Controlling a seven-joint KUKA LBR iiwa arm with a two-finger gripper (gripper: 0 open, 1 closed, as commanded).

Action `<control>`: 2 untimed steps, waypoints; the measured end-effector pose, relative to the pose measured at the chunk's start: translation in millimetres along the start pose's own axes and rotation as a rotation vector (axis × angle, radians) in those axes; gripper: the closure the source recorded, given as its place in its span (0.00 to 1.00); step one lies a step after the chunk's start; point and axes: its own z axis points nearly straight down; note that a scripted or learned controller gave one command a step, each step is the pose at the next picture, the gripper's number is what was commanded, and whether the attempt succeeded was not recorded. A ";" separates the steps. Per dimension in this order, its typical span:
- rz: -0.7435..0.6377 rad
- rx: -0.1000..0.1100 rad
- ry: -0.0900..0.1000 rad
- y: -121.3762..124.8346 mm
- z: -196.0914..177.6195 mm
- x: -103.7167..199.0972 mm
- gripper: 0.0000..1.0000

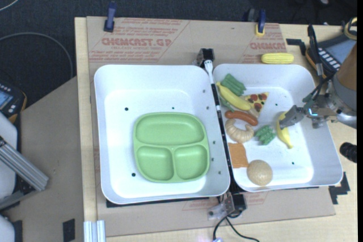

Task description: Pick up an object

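Observation:
My gripper reaches in from the right over the right bin. Its tip is at the upper end of a small yellow banana, which lies on the bin floor. Just left of that banana is a green broccoli piece. Further left lie a tan bagel, a reddish sausage, a larger banana, a green vegetable and a pizza slice. An orange slice and a round bread roll sit at the bin's front.
The left bin holds a green divided plate. A yellow corn cob lies on the bench behind the right bin. The two bins meet at a ridge. Blue clamps stand on the bench's back edge.

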 end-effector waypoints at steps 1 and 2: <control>0.004 0.008 0.004 -36.4 105.9 -6.0 0.00; 0.001 -0.019 -0.010 -31.9 -167.5 -52.3 0.00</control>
